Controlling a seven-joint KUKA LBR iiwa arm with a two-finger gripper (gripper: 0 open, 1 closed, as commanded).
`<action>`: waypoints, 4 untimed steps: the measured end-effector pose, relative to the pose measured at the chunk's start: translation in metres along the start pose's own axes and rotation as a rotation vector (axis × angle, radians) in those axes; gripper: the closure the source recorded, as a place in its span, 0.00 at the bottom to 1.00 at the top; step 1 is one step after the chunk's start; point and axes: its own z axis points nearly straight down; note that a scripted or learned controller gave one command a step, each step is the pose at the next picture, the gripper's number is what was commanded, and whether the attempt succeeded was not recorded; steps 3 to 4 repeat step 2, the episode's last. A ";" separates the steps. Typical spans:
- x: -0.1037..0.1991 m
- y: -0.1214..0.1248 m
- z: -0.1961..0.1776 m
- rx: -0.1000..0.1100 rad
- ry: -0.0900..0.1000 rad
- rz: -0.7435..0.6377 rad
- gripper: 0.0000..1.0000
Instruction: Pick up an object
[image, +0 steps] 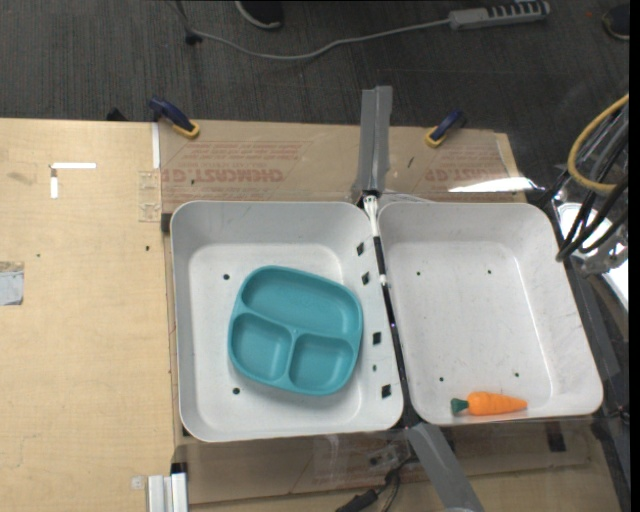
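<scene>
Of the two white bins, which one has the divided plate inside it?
The left bin holds the teal divided plate, lying flat near its middle. The right bin holds only a small toy carrot by its near edge.

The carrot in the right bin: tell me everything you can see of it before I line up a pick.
The carrot is a small toy-like piece, with an orange body that looks smooth like plastic and a dark green stub at its left end. It lies flat on its side, long axis running left to right, on the floor of the right bin near that bin's front wall, toward the lower edge of the view. It touches the bin alone.
</scene>
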 end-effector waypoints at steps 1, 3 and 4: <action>0.000 0.000 0.000 0.000 0.000 0.000 0.00; 0.000 0.000 0.000 0.000 0.000 0.000 0.00; 0.000 0.000 0.000 0.000 0.000 0.000 0.00</action>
